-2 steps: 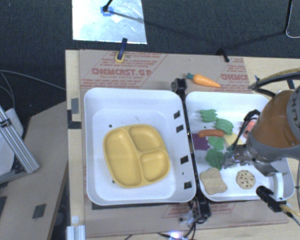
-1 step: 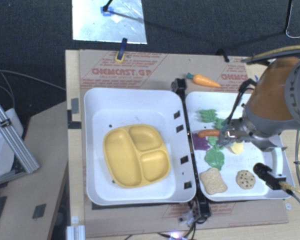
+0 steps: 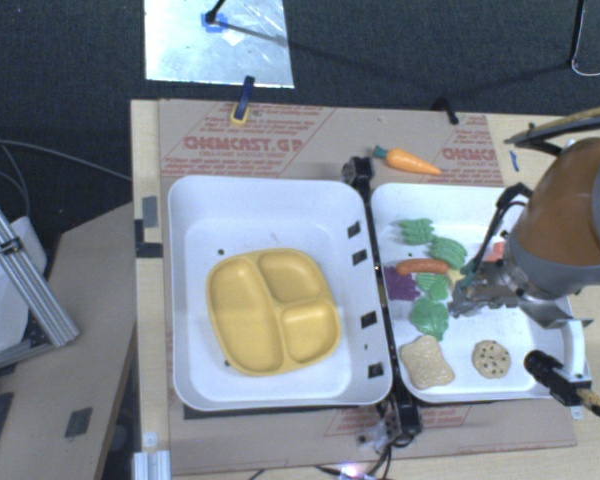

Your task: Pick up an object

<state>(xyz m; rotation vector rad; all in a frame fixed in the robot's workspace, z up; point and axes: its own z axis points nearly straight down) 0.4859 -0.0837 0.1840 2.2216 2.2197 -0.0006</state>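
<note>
Cardboard covers the bench under two white bins, and the gripper (image 3: 467,296), its grip unreadable from above, hangs low in the right bin (image 3: 460,393) beside green leaves (image 3: 430,318), seemingly choosing toy food.

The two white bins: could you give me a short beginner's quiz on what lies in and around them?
1. True or false: the yellow divided tray lies in the left bin.
2. Which toy food lies outside both bins? A. cookie B. carrot C. bread slice
3. Fill in: the gripper hangs over the ___ bin.

Key: 1 true; 2 B, on the cardboard behind the bins; 3 right.
</note>
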